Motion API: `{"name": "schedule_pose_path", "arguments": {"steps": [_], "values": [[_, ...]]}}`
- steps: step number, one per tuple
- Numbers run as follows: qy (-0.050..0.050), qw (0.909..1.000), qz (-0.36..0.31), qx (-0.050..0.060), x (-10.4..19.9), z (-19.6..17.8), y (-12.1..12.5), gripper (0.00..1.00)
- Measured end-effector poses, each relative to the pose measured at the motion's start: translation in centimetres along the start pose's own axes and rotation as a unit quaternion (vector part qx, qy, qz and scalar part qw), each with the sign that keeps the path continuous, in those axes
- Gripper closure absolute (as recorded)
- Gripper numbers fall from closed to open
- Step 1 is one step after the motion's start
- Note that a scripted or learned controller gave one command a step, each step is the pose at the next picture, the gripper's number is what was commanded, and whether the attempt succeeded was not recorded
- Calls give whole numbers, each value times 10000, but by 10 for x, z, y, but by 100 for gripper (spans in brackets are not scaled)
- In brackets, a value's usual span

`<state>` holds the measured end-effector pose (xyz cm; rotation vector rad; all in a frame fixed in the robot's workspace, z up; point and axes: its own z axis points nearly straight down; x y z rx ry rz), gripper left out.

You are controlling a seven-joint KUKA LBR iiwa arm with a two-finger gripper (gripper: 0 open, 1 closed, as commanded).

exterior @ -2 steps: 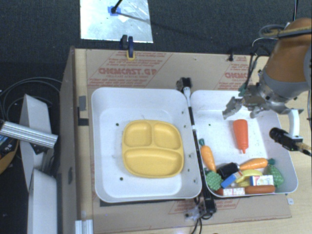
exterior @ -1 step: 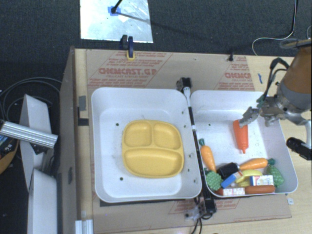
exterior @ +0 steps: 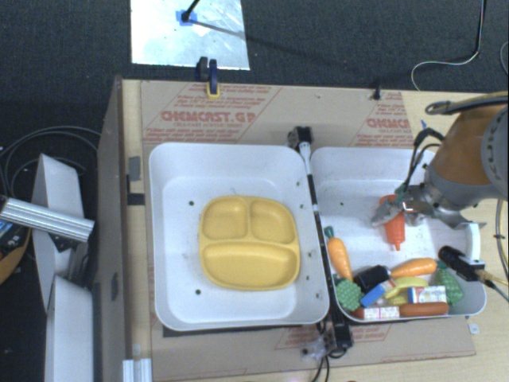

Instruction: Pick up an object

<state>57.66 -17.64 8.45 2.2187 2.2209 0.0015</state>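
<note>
Currently end effector hovering low in right bin, orange carrot-like toy hanging under it; can't tell if actually clamping. Pick looking underway, lift clear remaining.

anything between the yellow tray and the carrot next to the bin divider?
In the camera view, between the yellow tray and the carrot lie a strip of bare white bin floor and the divider where the two bins meet.
</note>
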Motion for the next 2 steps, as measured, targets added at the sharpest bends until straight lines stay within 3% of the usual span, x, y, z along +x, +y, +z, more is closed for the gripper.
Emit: {"name": "schedule_pose_path", "arguments": {"steps": [1, 2], "values": [[-1, 10000, -4, -10, 0, -11, 1, 100], [11, 10000, -17, 2, 72, -39, -2, 100]]}}
